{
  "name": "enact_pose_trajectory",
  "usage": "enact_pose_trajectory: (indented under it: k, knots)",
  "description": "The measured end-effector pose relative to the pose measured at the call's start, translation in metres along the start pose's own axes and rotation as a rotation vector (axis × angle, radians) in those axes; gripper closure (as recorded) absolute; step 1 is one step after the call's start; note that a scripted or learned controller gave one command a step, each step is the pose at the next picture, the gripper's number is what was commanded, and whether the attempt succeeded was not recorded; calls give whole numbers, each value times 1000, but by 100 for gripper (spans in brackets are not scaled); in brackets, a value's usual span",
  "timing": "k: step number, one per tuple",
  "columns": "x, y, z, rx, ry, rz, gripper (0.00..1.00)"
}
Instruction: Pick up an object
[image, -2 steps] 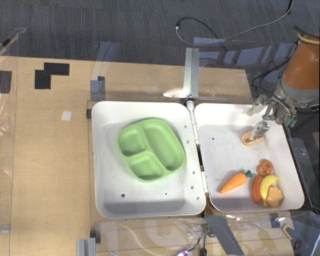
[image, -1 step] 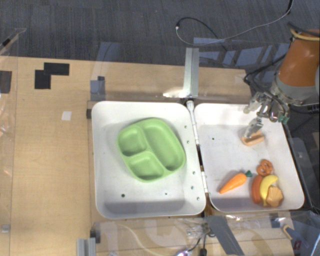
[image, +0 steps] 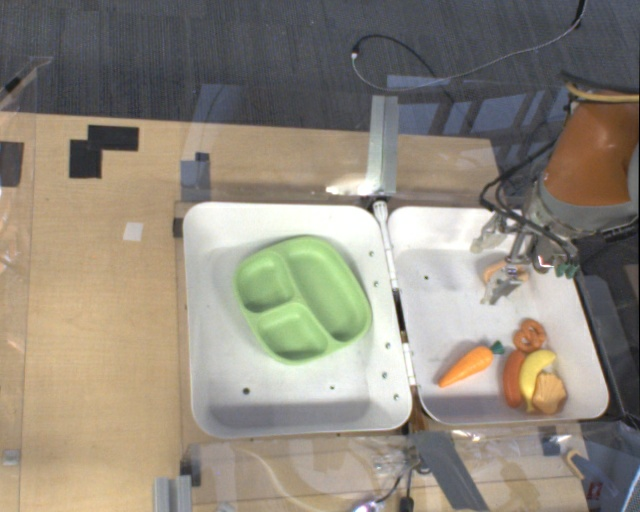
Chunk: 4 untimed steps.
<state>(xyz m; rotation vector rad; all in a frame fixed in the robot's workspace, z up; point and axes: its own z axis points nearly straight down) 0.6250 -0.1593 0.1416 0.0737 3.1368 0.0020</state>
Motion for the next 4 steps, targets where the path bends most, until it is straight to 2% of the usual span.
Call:
enact_pose_trajectory:
  k: [1,2,3,4]
  knots:
    - [-45,-39,-25,1,-5,-119,0]
    - [-42,-43,-2,0,-3,-370,0]
    - [-49,-42,-20,0,-5,-693,0]
    - [67,-49,-8,-1,2,-921,0]
